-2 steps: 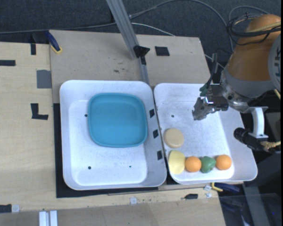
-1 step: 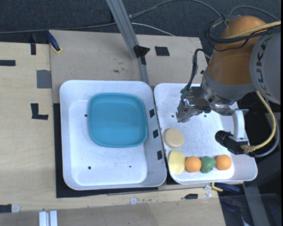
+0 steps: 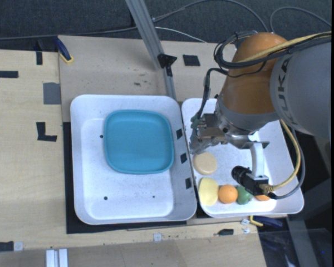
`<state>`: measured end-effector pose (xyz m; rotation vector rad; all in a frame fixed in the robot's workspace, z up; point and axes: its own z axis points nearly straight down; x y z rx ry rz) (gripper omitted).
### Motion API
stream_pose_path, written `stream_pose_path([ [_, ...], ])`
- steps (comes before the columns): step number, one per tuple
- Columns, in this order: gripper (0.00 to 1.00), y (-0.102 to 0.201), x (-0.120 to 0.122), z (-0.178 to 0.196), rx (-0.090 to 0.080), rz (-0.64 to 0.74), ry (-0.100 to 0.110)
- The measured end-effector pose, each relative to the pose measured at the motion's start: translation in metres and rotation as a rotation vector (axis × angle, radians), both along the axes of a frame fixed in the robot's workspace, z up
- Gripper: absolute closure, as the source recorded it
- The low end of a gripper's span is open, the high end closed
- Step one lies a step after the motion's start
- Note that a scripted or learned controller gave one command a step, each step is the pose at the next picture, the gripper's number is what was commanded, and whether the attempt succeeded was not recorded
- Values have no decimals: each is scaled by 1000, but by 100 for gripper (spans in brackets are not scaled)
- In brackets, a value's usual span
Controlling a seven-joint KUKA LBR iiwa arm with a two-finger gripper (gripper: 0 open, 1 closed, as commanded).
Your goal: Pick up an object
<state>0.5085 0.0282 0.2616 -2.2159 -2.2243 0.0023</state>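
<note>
A: How far is the picking?

B: Not done, I judge. The arm (image 3: 267, 88) hangs over the right bin (image 3: 278, 149), right of centre. The gripper (image 3: 203, 141) is just above a pale round object (image 3: 205, 163).

A: And the fingers?

B: I cannot tell. The left bin (image 3: 83, 149) holds a blue plate (image 3: 138, 141), on a wooden desk (image 3: 22, 149)

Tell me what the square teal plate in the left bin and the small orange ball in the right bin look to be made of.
Square teal plate: likely moulded plastic, judging by its uniform colour, rounded corners and soft sheen. Small orange ball: probably a plastic or foam toy fruit, with a smooth, matte, evenly coloured surface; too small to tell further.
</note>
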Motion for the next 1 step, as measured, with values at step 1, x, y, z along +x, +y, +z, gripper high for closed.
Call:
stream_pose_path([
  [1, 100, 50, -5, -1, 0, 1, -1],
])
